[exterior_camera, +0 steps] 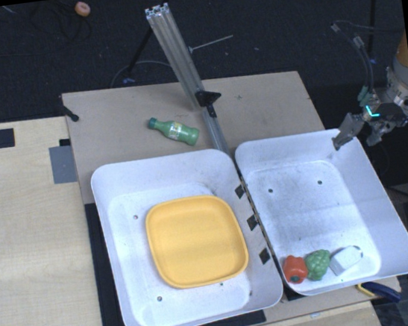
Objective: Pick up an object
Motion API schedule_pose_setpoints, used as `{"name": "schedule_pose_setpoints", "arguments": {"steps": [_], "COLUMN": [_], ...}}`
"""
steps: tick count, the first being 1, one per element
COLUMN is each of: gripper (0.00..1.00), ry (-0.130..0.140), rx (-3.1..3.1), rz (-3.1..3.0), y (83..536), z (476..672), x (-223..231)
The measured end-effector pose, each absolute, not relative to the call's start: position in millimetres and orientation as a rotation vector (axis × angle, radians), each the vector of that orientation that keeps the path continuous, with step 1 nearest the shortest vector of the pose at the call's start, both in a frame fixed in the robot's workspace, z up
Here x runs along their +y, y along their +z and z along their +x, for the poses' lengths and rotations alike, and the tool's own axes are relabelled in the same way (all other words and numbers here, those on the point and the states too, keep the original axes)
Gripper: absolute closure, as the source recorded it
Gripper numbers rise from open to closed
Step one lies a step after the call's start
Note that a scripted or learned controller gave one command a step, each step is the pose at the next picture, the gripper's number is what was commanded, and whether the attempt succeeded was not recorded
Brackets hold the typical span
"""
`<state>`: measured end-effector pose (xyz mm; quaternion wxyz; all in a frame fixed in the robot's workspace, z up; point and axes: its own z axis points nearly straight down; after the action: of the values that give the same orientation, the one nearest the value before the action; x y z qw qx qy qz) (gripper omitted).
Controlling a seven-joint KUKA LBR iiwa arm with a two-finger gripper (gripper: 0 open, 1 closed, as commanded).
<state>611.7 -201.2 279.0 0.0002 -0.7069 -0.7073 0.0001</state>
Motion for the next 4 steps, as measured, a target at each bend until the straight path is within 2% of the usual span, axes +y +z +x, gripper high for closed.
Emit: {"name": "schedule_pose_setpoints", "arguments": {"steps": [1,2,4], "gripper": [0.0,0.0,0.0], "ry": [0.0,0.003,0.005], "rx": [-2.222,-2.22,-2.219], "rz": [-2.221,-2.217,-2.217], "y": [279,236,122], "z": [611.7,608.0,588.4], "x": [-201,-199,-199]}}
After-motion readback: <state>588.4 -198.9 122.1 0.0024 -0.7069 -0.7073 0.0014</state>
